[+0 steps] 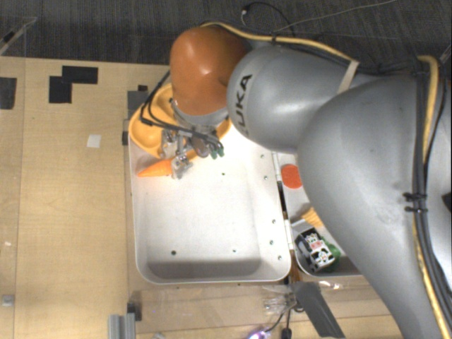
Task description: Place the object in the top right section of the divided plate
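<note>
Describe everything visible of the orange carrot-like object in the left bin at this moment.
The orange carrot-like object is a tapered, smooth-looking piece, plastic by appearance, lying flat on the floor of the left bin near its upper left corner. Its narrow tip points toward the bin's left wall; its thicker end runs under the gripper, which hides that end. It lies just below the yellow divided plate. Whether the gripper actually touches or clamps it cannot be told from this view.
</note>
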Robot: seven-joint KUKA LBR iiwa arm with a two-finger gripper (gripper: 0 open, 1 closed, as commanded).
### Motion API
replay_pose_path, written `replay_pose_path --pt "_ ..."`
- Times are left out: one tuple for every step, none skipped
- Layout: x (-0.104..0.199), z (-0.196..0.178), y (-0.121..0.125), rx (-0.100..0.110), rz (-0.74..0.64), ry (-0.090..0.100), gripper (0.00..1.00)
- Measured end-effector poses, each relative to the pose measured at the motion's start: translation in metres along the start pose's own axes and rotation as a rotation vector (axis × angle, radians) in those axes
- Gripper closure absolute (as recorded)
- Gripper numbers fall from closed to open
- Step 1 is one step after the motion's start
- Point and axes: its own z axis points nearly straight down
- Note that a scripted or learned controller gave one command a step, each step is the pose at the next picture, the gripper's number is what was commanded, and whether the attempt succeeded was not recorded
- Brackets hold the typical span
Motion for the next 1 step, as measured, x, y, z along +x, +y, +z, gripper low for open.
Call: replay_pose_path --pt "-0.0022 0.0009 0.0027 -0.002 -0.341 -0.026 1.0"
